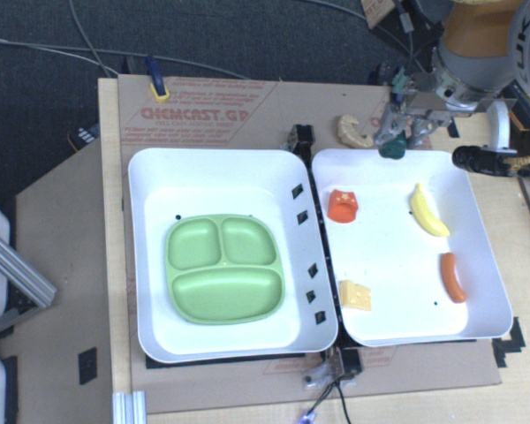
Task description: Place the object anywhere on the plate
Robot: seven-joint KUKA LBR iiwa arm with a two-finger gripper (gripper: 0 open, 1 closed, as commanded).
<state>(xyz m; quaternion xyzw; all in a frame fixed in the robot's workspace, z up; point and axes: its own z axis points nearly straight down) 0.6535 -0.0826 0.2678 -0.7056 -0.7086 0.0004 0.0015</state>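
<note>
Item 1, my hand (396,140): poised over the back rim of the right bin (477,325), at about 1 o'clock in the camera view; a small dark green piece (391,150) hangs at its tip, but I cannot tell whether it is gripped or whether my hand is open or closed. Item 2, green plate (223,268): three compartments, lying in the left bin (146,237) at about 8 o'clock, nothing on it. Item 3, right bin contents: an orange-red piece (342,206) near the divider, a yellow banana (428,211) toward 3 o'clock, a reddish sausage-shaped piece (453,277) below it, a pale yellow wedge (354,296) near the front. Item 4, a beige curved piece (354,131) on the tabletop (115,237) just beyond the bin rim, beside my hand. Risks, as I judge them: if the green piece is only lightly caught, it may drop during the long carry across the divider to the plate; a release made too soon would land it on bare bin floor; a low pass could clip the rims between the bins.
</note>
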